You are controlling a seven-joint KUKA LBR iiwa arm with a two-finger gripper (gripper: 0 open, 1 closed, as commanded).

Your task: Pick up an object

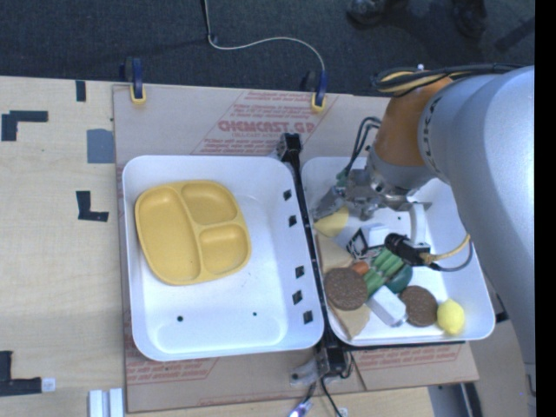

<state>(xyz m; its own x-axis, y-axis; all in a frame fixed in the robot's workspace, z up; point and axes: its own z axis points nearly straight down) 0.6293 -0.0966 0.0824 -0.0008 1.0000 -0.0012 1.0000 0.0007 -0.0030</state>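
Note:
My gripper (pixel 337 203) hangs low over the upper left part of the right bin (pixel 465 272), the grey arm with its orange band reaching in from the right. Directly beneath its tip lies a pale yellow object (pixel 331 225), close to the bin's left wall; I cannot tell whether they touch. Lower in the same bin lie two brown round discs (pixel 346 289) (pixel 420 305), a green item (pixel 388 272), a white block (pixel 387 306) and a yellow lemon (pixel 450 317).
The left bin (pixel 217 328) holds a yellow divided plate (pixel 192 230) in its upper left. A black divider (pixel 298 233) runs between the bins. Cables trail from the wrist across the right bin.

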